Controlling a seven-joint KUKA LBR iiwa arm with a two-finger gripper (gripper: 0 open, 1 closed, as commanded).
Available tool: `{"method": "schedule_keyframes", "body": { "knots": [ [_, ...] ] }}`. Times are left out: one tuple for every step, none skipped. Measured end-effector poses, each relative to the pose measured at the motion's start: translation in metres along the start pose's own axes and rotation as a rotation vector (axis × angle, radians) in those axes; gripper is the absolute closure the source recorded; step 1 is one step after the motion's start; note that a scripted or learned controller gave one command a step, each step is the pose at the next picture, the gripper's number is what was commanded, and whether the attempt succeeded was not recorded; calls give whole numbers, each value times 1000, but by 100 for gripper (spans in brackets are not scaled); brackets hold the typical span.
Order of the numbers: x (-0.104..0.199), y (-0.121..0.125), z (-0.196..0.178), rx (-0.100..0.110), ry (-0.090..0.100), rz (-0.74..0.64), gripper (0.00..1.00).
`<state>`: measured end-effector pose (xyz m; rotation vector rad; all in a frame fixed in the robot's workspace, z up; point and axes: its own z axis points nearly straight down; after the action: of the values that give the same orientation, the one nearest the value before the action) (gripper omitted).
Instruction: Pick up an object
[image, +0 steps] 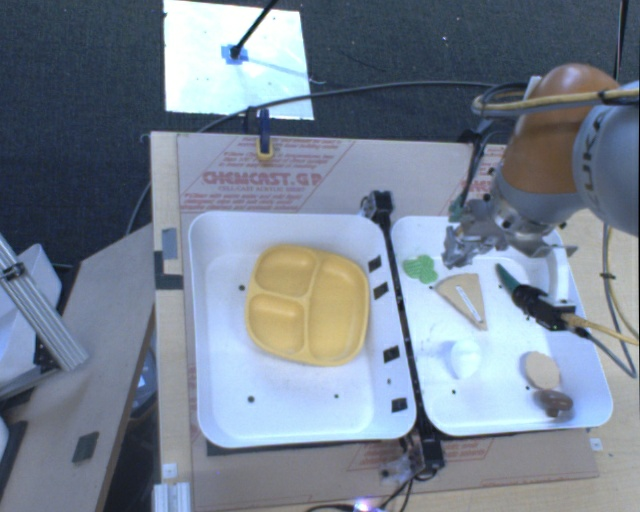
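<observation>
2 shallow white bins. Left bin (215, 400): 1 yellow divided tray (308, 303), smooth, rounded corners. Right bin (592, 395): 1 crinkled green piece (420, 267), 1 flat tan wedge (463, 300), 1 white rounded lump (464, 357), 1 tan disc (541, 370), 1 brown lump (555, 403). Gripper (462, 248) over right bin's far left corner, just beside green piece; how wide it stands cannot be told.

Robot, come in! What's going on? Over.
Gripper over right white bin, beside small green lump. No object seen held. Tan triangular wedge close by.
</observation>
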<state>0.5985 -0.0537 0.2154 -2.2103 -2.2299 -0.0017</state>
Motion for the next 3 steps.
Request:
{"method": "schedule_keyframes", "body": {
  "knots": [
    [45, -18, -11, -1, 0, 0, 100],
    [92, -28, -5, 0, -1, 0, 100],
    [132, -46, -1, 1, -1, 0, 100]
  ]
}}
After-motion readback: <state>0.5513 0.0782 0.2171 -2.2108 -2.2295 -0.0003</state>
